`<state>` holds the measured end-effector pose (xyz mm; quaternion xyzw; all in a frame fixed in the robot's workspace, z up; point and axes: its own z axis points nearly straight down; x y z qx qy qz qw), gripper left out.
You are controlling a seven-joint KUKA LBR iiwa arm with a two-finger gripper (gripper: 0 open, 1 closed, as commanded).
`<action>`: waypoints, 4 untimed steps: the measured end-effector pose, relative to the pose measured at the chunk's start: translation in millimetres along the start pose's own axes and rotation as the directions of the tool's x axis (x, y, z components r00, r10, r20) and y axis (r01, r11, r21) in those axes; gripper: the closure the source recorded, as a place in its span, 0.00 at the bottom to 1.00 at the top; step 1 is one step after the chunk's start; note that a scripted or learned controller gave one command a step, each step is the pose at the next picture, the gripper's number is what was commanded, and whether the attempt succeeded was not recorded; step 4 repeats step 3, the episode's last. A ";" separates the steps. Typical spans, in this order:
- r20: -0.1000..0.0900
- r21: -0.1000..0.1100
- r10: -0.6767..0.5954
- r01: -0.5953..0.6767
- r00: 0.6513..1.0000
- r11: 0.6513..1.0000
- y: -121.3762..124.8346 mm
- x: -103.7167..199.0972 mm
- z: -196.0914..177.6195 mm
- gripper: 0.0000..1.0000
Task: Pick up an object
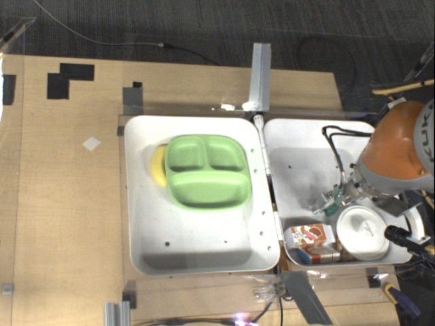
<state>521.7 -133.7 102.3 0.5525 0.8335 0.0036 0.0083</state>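
stood side by side on the wooden surface [61, 202]: left bin [197, 250] and right bin [299, 148], split by a grey rail. lay in the left bin, toward 12 o'clock of its floor, a green divided tray [207, 170], three compartments facing up, flat. peeked out from under the tray's 9 o'clock edge, touching it, a yellow object [158, 166], mostly hidden. reached in from 3 o'clock over the right bin, the grey arm with its orange band [397, 145]. hung low at the bin's 5 o'clock area, the end effector [334, 201], teal and metallic parts visible; cannot tell whether clenched or released, and cannot tell whether anything sat between its tips. sat just beside it at 4 o'clock, a round white container [363, 231], upright, seen from above. lay at 6 o'clock of the right bin, against the near wall, a red and white packet [309, 236], with a dark slim item [323, 256] just below it. trailed a black cable [333, 138] across the bin's 1 o'clock corner.
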 end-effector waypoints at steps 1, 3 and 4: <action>-0.007 0.007 -0.168 0.168 0.986 0.986 -1.3 -14.2 -100.8 1.00; -0.001 0.015 0.461 -0.461 0.887 0.887 22.0 45.8 -121.3 1.00; -0.001 0.015 0.461 -0.461 0.887 0.887 22.0 45.8 -121.3 1.00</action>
